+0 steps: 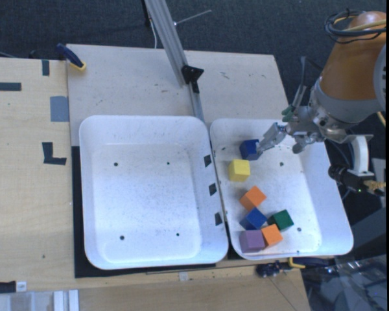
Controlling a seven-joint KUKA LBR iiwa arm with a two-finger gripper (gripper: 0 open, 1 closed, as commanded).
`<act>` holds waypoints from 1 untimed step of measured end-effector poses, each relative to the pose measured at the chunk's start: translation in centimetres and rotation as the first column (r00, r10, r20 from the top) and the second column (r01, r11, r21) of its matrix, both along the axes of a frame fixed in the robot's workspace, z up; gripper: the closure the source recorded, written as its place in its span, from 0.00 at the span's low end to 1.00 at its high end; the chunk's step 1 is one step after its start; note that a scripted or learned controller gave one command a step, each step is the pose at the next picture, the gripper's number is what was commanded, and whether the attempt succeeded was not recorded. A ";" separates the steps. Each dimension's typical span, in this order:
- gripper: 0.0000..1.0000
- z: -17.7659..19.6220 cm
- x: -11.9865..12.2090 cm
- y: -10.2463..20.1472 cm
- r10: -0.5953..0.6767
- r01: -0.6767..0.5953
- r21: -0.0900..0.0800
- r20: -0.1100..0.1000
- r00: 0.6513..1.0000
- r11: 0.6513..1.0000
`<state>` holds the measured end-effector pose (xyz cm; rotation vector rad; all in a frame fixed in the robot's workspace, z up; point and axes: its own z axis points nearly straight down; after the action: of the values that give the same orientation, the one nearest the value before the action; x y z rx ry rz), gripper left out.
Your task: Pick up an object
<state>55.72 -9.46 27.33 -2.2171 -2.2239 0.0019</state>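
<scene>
Although the pincer reaches over the right bin beside the dark blue cube, whether it is released or clenched cannot be told. The yellow cube sits just nearer; a misaligned close could nudge either block away.

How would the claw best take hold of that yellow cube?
From straight above, I'd guess, with the fingers closing on two opposite flat sides of the yellow cube. It sits apart in the right bin; the dark blue cube is nearest, so the other pair of sides looks freer.
</scene>
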 end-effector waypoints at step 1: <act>0.00 0.0 0.0 0.0 -0.001 0.001 0.000 0.000 1.000 1.000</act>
<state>55.72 -9.50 27.34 -2.2182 -2.2231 0.0019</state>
